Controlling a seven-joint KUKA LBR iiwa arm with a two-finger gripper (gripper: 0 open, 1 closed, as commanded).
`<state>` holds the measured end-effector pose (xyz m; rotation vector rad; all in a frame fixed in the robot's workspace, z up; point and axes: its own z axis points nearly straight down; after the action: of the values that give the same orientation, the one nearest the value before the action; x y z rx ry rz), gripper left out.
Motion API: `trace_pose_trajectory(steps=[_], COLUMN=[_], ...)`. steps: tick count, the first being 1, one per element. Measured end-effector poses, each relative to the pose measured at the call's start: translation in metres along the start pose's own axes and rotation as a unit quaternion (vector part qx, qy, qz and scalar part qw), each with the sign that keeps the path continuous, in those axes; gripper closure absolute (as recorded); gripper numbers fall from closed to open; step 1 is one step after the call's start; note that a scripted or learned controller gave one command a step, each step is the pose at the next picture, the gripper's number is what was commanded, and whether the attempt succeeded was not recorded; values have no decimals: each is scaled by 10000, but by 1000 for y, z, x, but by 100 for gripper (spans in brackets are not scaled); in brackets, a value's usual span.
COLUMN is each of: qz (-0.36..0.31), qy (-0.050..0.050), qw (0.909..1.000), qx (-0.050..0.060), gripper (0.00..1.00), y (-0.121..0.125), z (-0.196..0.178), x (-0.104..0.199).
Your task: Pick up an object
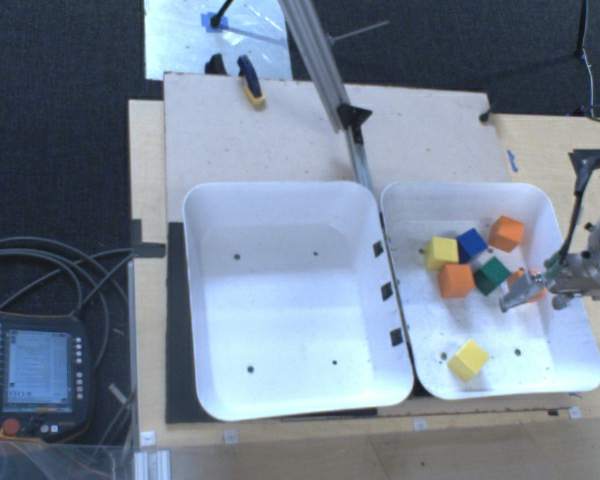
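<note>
Gripper point(525, 293) sits low in right bin point(570, 363) beside green cube point(494, 273), prob. lining up a grab; jaw state can't tell.

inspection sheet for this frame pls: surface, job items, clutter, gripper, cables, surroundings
surface: wooden bench bearing two white bins; left bin, right bin.
job's things: in the right bin, yellow cube, blue cube, orange cube, second orange cube and green cube clustered; another yellow cube apart, nearer the front.
clutter: blue-and-yellow handled tool at the bench's far edge.
grippers: gripper low over the right bin beside the green cube; something orange at its tip, grasp unclear.
cables: black cables looping to the pendant.
surroundings: teach pendant on dark carpet, metal pole slanting over the bench.
</note>
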<state>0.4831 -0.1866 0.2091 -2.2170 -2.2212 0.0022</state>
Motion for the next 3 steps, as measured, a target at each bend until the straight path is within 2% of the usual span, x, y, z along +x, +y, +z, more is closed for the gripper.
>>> trace_pose_trajectory(steps=[1,2,3], qz=[1,1,-9], qy=[-1,4,-16], qw=[10000,10000,10000], qx=[-7,6,-38], gripper=[0,0,100], y=[5,2,4], z=[43,105,91], x=[-2,1,0])
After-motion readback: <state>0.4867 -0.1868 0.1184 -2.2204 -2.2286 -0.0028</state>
